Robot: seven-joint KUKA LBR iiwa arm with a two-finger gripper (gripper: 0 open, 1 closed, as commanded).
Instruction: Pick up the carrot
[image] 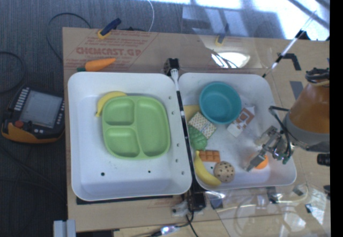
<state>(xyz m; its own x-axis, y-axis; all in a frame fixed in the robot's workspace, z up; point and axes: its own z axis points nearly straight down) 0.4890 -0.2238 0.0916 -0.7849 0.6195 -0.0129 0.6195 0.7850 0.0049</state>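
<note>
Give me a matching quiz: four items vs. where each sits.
Items:
1. green plate
2. blue bowl
3. carrot
4. ball

Places:
A. right bin, front
B. bench, outside the bins
C. left bin
D. right bin, back

Pairs: 1-C, 2-D, 3-B, 4-A

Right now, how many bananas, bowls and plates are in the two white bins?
Bananas: 2
Teal bowl: 1
Green divided plate: 1
Total: 4
</note>
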